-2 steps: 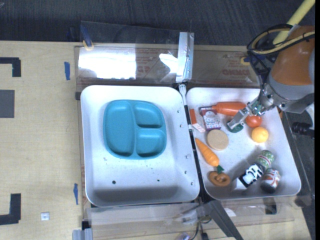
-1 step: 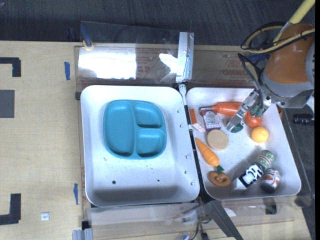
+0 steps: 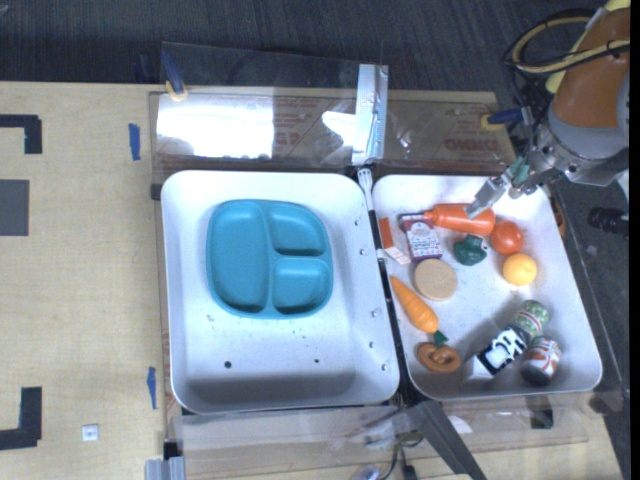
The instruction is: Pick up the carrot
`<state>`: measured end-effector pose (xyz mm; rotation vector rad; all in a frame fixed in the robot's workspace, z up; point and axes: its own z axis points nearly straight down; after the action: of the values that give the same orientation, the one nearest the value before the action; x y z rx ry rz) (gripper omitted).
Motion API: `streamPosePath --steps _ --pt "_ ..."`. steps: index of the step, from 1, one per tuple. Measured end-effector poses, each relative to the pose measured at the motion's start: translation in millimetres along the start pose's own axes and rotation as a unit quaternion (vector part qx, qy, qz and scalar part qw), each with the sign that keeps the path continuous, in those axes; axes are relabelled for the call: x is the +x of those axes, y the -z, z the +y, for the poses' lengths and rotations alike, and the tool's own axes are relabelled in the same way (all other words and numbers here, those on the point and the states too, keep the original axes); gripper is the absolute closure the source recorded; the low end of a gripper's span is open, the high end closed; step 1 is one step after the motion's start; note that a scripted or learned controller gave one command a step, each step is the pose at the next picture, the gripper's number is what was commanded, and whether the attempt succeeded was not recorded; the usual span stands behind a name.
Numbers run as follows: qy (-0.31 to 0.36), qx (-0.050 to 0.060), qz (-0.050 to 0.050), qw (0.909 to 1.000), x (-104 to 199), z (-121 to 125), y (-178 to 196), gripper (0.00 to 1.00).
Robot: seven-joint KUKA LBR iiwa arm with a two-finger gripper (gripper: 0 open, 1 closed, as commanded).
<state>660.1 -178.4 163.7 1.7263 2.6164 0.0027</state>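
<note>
Two orange carrot-like pieces lie in the right bin (image 3: pixel 575 298). One long carrot (image 3: pixel 458 218) lies crosswise near the bin's far side, beside a small pink carton (image 3: pixel 423 239). A second, tapered carrot (image 3: pixel 414 305) lies slantwise by the bin's left wall. My gripper (image 3: pixel 488 198) reaches in from the upper right, and its tip is right at the long carrot's right end. Nothing is seen lifted off the bin floor.
Around the long carrot sit a red tomato (image 3: pixel 507 236), a green piece (image 3: pixel 468 251), an orange ball (image 3: pixel 518 269) and a tan round disc (image 3: pixel 435 279). Near the front are an orange slice (image 3: pixel 438 357), a black-and-white item (image 3: pixel 503 350) and cans (image 3: pixel 534 318). The left bin (image 3: pixel 190 348) holds a blue divided plate (image 3: pixel 268 256).
</note>
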Motion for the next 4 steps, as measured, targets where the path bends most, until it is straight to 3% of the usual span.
streamPosePath --steps 1,2,3,4 --pt "-0.067 0.003 0.003 0.9978 -23 -61 -21 0.00" --pt "0.004 0.000 0.000 1.0000 -9 -7 -23 0.00" --pt "0.033 0.000 -0.001 0.9995 -43 -16 -17 0.00" --pt "-0.249 0.000 0.000 0.9686 -44 -10 33 0.00"
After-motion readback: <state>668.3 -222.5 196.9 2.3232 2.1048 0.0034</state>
